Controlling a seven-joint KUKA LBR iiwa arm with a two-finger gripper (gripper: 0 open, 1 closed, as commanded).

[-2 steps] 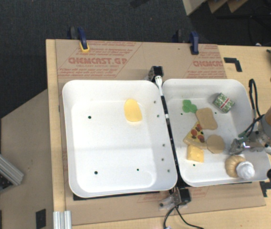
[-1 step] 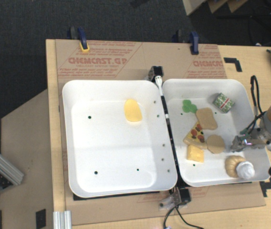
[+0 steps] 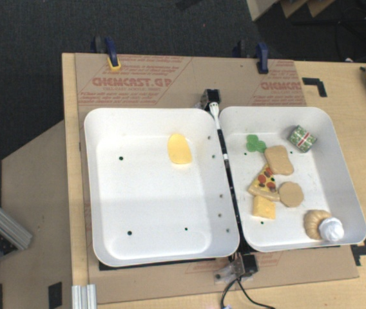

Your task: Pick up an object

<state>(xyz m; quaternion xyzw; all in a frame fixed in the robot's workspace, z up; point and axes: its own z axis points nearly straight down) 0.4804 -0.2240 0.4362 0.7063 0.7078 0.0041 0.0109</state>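
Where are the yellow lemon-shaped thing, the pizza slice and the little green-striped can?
Yellow lemon-shaped thing point(image 3: 179, 149), camera view, its middle.
Pizza slice point(image 3: 264, 183), camera view, its topped face.
Green-striped can point(image 3: 301, 138), camera view, its side.

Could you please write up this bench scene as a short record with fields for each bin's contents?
left bin: one yellow oval piece, near the far side
right bin: green piece, green-and-white can, tan oval piece, pizza slice, round tan piece, yellow wedge, brown croissant-like piece, white object
bench fixings: two blue clamps at the far edge
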